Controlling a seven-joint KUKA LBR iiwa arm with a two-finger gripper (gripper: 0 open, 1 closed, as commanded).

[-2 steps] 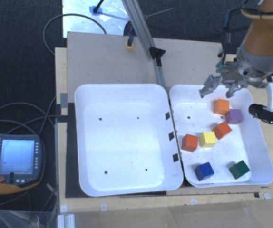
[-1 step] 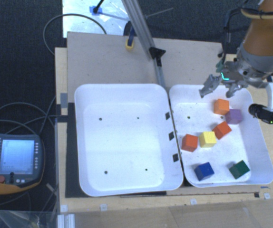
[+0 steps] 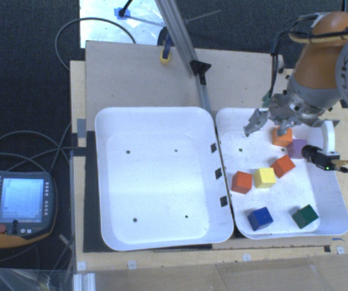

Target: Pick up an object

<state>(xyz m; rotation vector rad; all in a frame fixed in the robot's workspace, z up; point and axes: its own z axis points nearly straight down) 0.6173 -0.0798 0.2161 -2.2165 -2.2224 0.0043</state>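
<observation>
Dark carpet surrounds the pale bench [image 3: 143,71], which carries two shallow white bins side by side across the middle of the frame. I see the left bin [image 3: 110,123] bare but for a few small dark dots on its floor, while the right bin [image 3: 228,123] holds every block, presumably so that a pick has one source bin and one free bin to drop into.

I count seven blocks. Three are orange: one [image 3: 281,136] at the upper right of the bin, directly beneath the gripper, one [image 3: 284,165] just below and right of centre, and one [image 3: 241,181] at centre left, touching or nearly touching the single yellow block [image 3: 265,177]. One purple block [image 3: 296,148] sits just beside the upper orange one. One blue block [image 3: 260,217] and one green block [image 3: 305,216] lie apart near the lower rim.

The gripper [image 3: 265,121] hangs over the upper part of the right bin, and its two fingers look spread, with nothing between them. I judge the upper orange block the likeliest target, as it lies closest under the wrist, with no grasp made yet.

A teach pendant [image 3: 17,206] rests on the floor at the lower left, its cable looping upward.
</observation>
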